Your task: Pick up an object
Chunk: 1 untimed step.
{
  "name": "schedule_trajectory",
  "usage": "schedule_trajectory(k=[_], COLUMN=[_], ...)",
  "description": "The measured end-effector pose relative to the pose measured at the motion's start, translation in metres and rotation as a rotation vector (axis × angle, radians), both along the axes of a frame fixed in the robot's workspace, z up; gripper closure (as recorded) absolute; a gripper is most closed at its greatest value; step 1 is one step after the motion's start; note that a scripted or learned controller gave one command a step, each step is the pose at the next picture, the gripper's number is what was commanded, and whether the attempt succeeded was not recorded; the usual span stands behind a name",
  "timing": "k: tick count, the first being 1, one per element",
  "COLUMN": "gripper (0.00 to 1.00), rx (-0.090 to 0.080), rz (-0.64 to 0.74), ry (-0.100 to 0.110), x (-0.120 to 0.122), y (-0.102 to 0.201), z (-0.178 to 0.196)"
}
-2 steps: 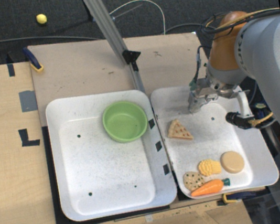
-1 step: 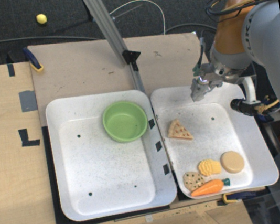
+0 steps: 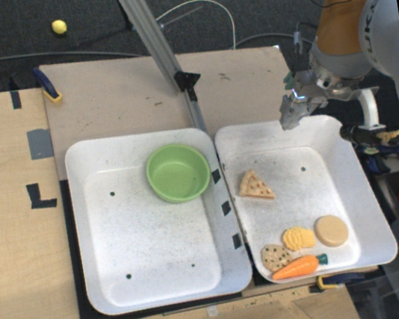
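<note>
The right bin point(image 3: 356, 189) holds a tan wedge-shaped slice point(image 3: 255, 186) near its middle left. Along its front edge lie a speckled cookie point(image 3: 276, 256), a yellow corn piece point(image 3: 298, 237), a round tan biscuit point(image 3: 332, 230) and an orange carrot point(image 3: 298, 267). A green bowl point(image 3: 178, 171) sits in the left bin point(image 3: 105, 231) at its back right. My gripper point(image 3: 291, 118) hangs over the back rim of the right bin, well away from every object, with nothing seen in it.
A slanted metal pole point(image 3: 157, 44) rises behind the bins, ending near their shared edge. A small yellow ball point(image 3: 59, 26) lies on the dark floor at the back left. Cables run behind the bench.
</note>
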<state>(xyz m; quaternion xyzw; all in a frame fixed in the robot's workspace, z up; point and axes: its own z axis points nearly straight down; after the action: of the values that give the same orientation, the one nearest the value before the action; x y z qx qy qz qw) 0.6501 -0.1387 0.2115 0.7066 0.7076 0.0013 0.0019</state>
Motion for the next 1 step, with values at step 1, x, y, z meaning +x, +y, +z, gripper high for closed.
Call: schedule_trajectory(k=[1], gripper=[1.00], rx=[0.002], rz=[0.004], ry=[0.007], x=[-0.0071], y=[0.0512], z=[-0.0043])
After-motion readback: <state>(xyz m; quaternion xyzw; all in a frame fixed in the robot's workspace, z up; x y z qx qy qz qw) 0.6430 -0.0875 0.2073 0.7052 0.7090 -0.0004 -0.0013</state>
